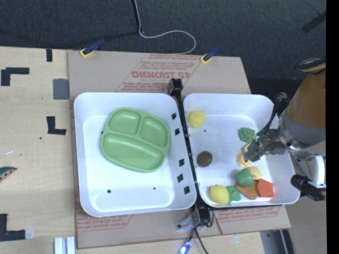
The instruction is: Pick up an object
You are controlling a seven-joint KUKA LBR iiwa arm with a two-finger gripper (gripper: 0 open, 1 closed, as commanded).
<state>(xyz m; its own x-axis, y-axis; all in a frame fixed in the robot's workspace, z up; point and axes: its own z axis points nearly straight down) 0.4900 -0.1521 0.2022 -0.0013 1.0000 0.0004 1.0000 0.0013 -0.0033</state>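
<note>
White plastic forms two shallow bins side by side on the surface. In the left bin (pixel 87 142) lies a green divided plate (pixel 135 139). The right bin (pixel 222 102) holds a small yellow ball (pixel 196 118), a brown round piece (pixel 204 158), a green leafy toy (pixel 246 135), a lemon (pixel 219 194) and an orange-red block (pixel 265 188). The gripper (pixel 253 153) hangs low over a yellow piece (pixel 244 160) near the right wall; whether its fingers are spread or pinching I cannot tell.
</note>
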